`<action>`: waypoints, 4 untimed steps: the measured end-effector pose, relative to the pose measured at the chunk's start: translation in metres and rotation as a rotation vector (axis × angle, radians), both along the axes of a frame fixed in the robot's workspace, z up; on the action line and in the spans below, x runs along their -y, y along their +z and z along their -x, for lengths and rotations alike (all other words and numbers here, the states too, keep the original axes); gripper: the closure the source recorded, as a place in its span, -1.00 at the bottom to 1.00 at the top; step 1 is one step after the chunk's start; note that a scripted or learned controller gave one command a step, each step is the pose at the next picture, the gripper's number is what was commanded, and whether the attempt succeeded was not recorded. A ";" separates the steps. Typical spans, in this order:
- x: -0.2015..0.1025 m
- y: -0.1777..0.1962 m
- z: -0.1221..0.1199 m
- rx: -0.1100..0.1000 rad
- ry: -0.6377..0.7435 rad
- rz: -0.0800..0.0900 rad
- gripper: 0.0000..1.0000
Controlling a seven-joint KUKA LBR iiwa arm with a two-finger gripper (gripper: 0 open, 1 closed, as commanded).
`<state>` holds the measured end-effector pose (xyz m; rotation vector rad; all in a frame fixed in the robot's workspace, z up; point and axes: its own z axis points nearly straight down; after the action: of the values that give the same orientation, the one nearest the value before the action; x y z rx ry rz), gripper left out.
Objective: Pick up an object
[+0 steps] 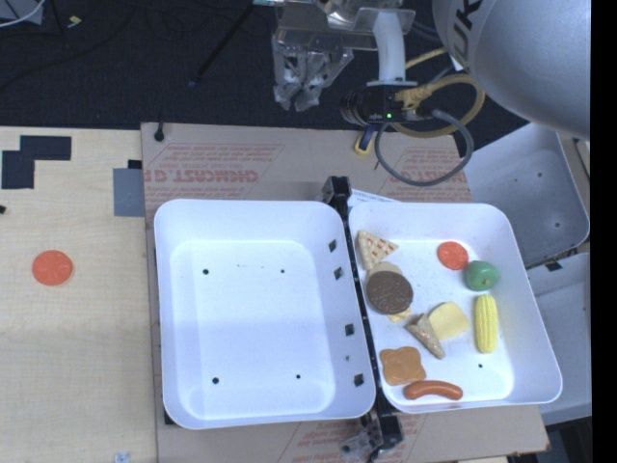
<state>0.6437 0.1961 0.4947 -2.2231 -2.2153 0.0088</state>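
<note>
Your gripper (307,93) is hanging far back, past both bins; I cannot tell its state. The toy food is lying in the right bin (521,258), nearer you and rightward; the corn (486,322) is pointing near-to-far.

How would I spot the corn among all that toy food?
Look in the right-hand white bin, the one with toy food. Along its right side, just below the green ball, lies the corn. It alone is bright yellow, long and ridged, standing lengthwise beside the paler cheese wedge.
</note>
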 end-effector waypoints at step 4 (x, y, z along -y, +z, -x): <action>-0.047 -0.141 0.058 -0.013 0.002 0.007 1.00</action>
<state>0.5860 0.2434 0.3540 -2.2175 -2.2139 0.0309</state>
